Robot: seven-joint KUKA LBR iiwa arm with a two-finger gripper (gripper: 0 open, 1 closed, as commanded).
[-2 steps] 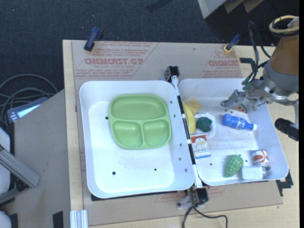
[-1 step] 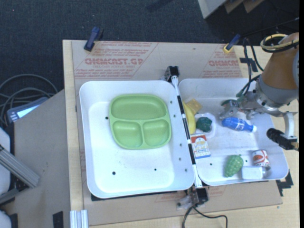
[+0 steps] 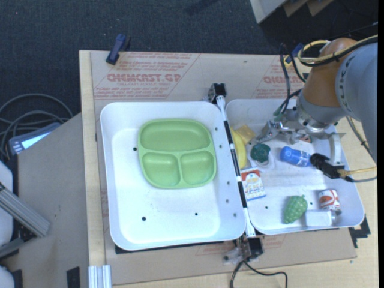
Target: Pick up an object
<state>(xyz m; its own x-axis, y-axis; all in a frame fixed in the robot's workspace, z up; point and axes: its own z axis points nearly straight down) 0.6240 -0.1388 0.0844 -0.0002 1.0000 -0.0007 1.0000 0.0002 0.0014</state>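
My gripper (image 3: 281,129) hangs low over the far part of the right bin (image 3: 351,212), below the grey arm with its orange band (image 3: 327,80). Just in front of it lie a dark green round object (image 3: 260,153) and a blue can (image 3: 294,156) on its side. A yellow banana (image 3: 241,143) rests along the bin's left wall. Nearer the front are a small red-and-white carton (image 3: 252,183), a bunch of green grapes (image 3: 294,209), a red can (image 3: 328,199) and a white block (image 3: 318,219). I see nothing held in the gripper.
The left bin (image 3: 120,221) holds a green divided plate (image 3: 177,152). A black divider rail (image 3: 233,161) runs between the bins. Cables (image 3: 336,170) trail from the wrist across the right bin's far right side. A blue clip (image 3: 117,48) lies on the bench's far left.
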